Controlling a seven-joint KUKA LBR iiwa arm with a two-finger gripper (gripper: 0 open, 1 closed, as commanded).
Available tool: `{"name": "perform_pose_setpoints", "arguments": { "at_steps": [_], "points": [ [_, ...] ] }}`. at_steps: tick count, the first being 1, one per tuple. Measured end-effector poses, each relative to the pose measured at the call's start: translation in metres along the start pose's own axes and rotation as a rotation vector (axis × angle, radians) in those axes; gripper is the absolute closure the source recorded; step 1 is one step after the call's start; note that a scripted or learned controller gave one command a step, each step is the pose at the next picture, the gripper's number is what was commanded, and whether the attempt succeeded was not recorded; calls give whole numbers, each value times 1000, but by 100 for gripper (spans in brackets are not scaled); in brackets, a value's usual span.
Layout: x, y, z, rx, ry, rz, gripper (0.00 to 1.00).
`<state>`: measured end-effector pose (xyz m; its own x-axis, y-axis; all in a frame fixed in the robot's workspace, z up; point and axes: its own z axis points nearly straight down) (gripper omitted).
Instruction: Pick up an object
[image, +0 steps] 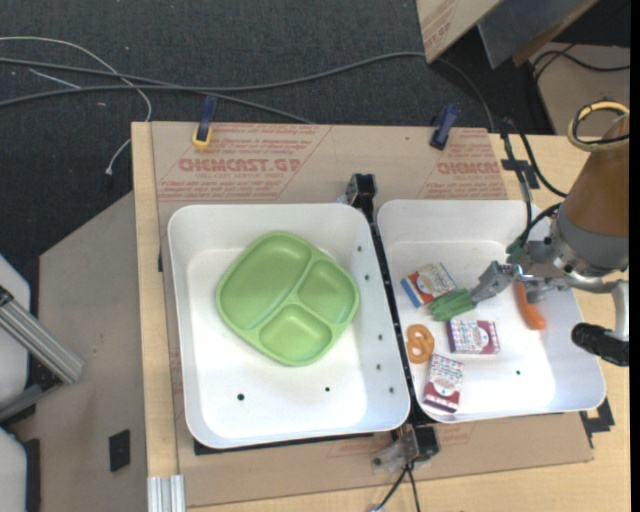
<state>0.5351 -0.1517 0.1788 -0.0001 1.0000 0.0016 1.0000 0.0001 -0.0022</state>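
The grey two-finger gripper (478, 292), whether clenched I cannot tell, touches the green plastic piece (450, 304) in the right white bin (560, 400); the purple carton (473, 337) at its five o'clock could snag

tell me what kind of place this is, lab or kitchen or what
Probably a robotics lab test bench: two white bins clamped to a cardboard-covered bench, loose cables on carpet, and toy items like a green divided plate.
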Motion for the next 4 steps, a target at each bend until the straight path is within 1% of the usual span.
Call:
{"name": "perform_pose_setpoints", "arguments": {
  "at_steps": [1, 2, 3, 4],
  "points": [
    [2, -9, 59, 6, 2, 1, 0],
    [3, -9, 95, 1, 1, 0, 0],
    [3, -9, 83, -2, 0, 1, 100],
    [-1, -9, 40, -5, -2, 0, 100]
  ]
}}
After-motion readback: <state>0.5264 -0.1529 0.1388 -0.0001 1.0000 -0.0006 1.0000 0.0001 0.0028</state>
